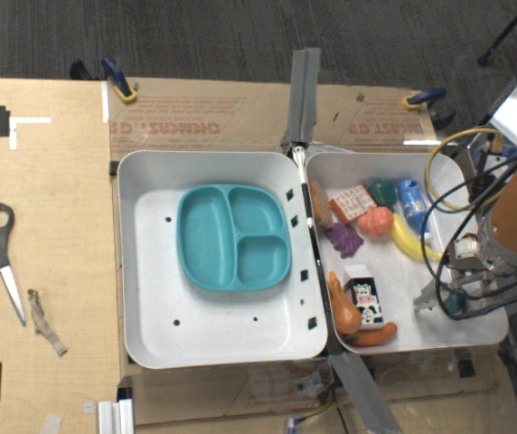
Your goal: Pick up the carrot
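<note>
Orange plastic describes the carrot [341, 305]: it looks like a toy, so I judge it light, rigid and smooth-skinned, likely to slip or roll under an off-centre pinch. It lies in the right bin [475, 333], hard against that bin's left wall, in the near-left corner. Using the carrot as reference: a small black-and-white carton [365, 301] touches or nearly touches its right flank, and a reddish sausage-shaped toy [376, 334] lies just beyond its near end. A purple toy [343, 239] sits just past its far end.

I recommend closing across the thick middle of the body, jaws set crosswise to its long axis. I expect access to be tight, since wall and carton crowd both flanks; one finger may need to wedge between carrot and carton.

The gripper [446, 298] hangs well apart from the carrot, over the right side of the same bin, below the orange wrist band and tangled cables. I cannot tell how far the jaws are parted; nothing is visibly held between them.
</note>
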Controlling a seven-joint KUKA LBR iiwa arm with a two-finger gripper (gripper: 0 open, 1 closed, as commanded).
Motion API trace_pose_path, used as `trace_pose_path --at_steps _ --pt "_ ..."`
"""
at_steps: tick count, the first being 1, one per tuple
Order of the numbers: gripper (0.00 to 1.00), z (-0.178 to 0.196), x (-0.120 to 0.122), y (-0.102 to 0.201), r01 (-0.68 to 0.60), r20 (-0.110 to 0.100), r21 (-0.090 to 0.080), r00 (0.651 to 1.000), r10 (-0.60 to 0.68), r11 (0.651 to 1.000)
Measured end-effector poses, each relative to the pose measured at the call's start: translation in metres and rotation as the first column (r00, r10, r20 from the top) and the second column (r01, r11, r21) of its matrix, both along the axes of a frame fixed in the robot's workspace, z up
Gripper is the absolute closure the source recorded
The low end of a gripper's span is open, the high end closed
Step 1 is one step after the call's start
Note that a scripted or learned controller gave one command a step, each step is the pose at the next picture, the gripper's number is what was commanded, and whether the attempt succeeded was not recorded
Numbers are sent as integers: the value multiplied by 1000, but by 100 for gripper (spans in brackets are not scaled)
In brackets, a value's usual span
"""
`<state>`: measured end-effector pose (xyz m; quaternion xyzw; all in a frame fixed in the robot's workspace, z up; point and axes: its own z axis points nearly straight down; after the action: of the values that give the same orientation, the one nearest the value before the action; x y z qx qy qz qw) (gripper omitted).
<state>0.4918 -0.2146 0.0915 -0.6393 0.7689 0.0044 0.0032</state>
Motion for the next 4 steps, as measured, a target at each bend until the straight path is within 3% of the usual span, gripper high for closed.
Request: trace_pose_path --at_steps 1,2,3,4 --pt "0 13 58 -4 158 5 -6 987 -158 987" --pt "0 0 -10 5 -107 2 -4 994 107 994" --pt "0 -1 -13 3 -381 3 5 924 381 924" --pt "0 -1 -13 6 -517 5 1 856 517 856"
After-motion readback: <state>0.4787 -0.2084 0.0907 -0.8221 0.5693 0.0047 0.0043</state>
